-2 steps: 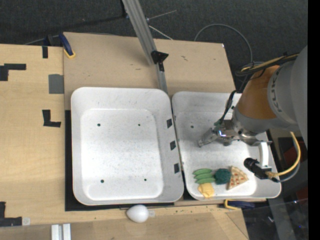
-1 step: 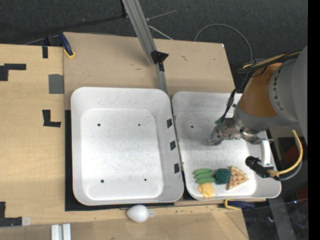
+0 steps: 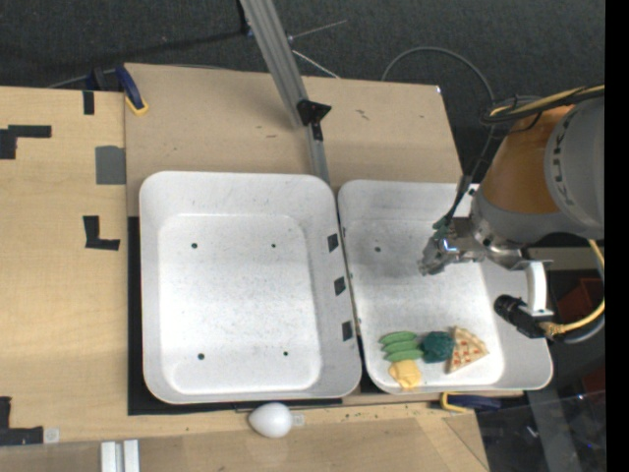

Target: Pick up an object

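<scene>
Reaching in from the right, the gripper (image 3: 435,260) hovers over the right bin (image 3: 393,224) (whether its fingers are spread or pressed together cannot be told). Green toy (image 3: 400,343), teal toy (image 3: 436,344), yellow toy (image 3: 405,372) and pizza slice (image 3: 466,348) cluster near the bin's front edge, apart from the gripper.

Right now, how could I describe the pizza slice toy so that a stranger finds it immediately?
Look at the right bin of the two white bins, then at its near edge, where small toys sit in a cluster. The pizza slice is the rightmost of them, just right of the dark green toy. It alone is a tan triangle with red spots.
</scene>
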`<move>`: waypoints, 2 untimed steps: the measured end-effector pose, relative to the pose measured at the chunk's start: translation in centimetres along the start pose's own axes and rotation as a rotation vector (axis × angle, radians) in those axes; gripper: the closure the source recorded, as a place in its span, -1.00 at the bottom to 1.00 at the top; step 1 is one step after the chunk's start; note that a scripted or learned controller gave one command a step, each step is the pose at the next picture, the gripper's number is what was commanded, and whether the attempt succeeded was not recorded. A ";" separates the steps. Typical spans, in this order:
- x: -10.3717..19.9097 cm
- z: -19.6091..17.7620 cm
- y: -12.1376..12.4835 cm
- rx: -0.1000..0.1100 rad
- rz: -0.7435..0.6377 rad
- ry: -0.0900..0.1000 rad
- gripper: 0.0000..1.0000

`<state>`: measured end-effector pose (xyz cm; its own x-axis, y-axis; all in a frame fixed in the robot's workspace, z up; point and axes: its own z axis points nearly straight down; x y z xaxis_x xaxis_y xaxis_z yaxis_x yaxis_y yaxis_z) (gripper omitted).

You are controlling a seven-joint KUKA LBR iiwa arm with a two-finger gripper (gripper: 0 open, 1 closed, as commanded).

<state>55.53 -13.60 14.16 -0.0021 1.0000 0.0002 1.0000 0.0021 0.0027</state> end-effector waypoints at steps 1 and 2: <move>0.3 -4.2 0.3 0.000 0.000 0.000 1.00; 0.3 -8.3 0.4 -0.001 0.000 0.000 1.00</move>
<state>55.95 -13.27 22.41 -0.0022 1.0000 0.0000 1.0000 0.0022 0.0034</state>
